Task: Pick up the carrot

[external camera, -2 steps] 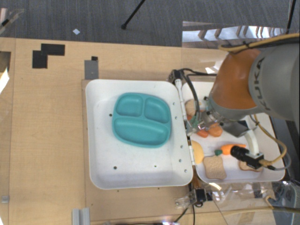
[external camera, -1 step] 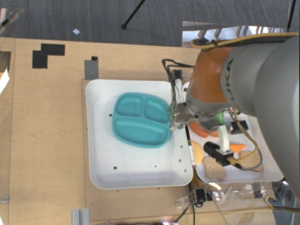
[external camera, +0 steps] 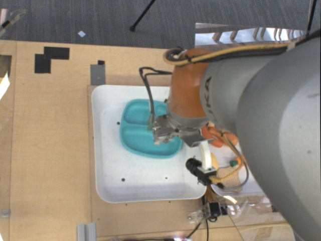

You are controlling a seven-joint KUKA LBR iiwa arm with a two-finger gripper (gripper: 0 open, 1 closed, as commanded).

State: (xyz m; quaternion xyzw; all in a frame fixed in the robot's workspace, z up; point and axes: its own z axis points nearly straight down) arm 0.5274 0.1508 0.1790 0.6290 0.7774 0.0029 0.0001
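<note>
arm [external camera: 261, 99]: seen reaching in from the right of the frame, grey, with an orange band above the wrist, covering most of the right half.
gripper [external camera: 161, 133]: found near the frame's centre, over the right edge of the teal dish; whether it's clenched or released can't be told from this angle.
teal dish [external camera: 143, 129]: two-part, sat in the left bin [external camera: 108, 149], centre-left of the frame.
carrot [external camera: 216, 136]: an orange bit is glimpsed right of centre, tucked under the arm, apart from the gripper.

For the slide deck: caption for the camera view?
Grey arm with orange band reaches over the teal two-compartment plastic tray in the shallow white bin.
</note>
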